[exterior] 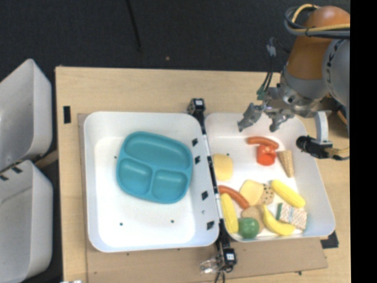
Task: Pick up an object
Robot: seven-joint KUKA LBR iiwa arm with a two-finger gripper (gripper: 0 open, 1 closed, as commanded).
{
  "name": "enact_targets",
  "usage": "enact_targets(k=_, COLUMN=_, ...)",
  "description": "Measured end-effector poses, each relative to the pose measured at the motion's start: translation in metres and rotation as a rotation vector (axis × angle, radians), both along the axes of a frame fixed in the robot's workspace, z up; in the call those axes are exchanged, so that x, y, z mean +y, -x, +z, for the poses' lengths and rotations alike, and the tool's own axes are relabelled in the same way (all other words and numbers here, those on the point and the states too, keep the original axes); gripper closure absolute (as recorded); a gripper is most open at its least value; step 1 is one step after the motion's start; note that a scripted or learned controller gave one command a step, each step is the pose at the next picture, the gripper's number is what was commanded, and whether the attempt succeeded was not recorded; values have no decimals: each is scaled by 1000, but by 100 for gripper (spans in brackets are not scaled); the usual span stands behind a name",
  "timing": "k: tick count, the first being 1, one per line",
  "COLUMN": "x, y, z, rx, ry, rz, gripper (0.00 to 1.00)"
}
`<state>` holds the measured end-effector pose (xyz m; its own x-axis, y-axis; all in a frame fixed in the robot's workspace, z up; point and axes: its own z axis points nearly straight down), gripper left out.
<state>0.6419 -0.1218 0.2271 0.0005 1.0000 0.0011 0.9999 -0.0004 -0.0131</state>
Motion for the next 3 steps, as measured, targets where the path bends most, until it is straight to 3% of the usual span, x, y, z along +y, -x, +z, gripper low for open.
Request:
enact_targets(k=1, x=0, y=-2, z=5, rx=-9, ry=1, rz=1, gripper=0)
enact_targets(k=3, x=-9, y=-15, z=-116, rx=-3, ry=2, rz=-1, gripper=0)
